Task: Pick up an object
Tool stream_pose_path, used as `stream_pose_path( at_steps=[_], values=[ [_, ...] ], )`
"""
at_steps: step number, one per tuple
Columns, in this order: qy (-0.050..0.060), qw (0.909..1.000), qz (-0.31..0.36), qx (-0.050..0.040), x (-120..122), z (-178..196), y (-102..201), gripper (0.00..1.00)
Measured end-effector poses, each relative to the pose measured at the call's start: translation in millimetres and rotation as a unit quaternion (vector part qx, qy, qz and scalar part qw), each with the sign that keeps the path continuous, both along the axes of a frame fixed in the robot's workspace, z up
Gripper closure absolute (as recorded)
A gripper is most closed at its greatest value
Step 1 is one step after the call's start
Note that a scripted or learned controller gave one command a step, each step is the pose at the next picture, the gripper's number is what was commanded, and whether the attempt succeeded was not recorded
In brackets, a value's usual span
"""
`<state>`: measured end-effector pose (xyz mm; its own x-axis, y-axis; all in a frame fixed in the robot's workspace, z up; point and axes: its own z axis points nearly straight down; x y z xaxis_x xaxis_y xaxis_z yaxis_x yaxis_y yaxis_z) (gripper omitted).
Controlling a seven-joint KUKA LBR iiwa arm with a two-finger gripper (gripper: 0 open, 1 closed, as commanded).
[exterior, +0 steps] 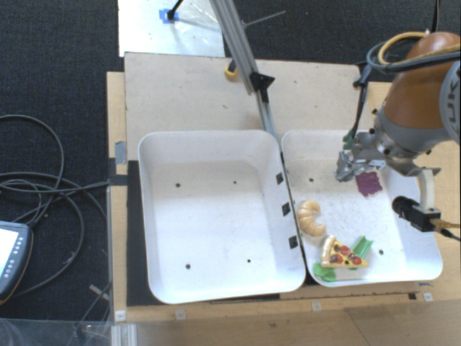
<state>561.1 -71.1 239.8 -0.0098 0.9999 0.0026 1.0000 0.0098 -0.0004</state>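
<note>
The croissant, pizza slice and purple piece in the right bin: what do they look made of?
Croissant: likely molded plastic, tan with a slight sheen and smooth ridges. Pizza slice: probably plastic toy food too, with flat, saturated yellow, red and green colors. Purple piece: matte and dull; plastic or fabric, too small to tell.

camera view | fixed overhead | slanted down | both bins (216, 150) framed

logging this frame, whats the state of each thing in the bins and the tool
tool: low over the right bin, next to the purple piece
purple piece: lying flat, loose
croissant: lying near the divider, untouched
pizza slice: flat at the near edge
right bin: holds all three
</note>
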Motion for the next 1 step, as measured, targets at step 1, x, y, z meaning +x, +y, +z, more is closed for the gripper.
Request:
stream_pose_path(
  at_steps=[1],
  values=[
    [0.000,1.0000,0.001,0.0002,-11.7,-7.0,60.2,1.00]
  ],
)
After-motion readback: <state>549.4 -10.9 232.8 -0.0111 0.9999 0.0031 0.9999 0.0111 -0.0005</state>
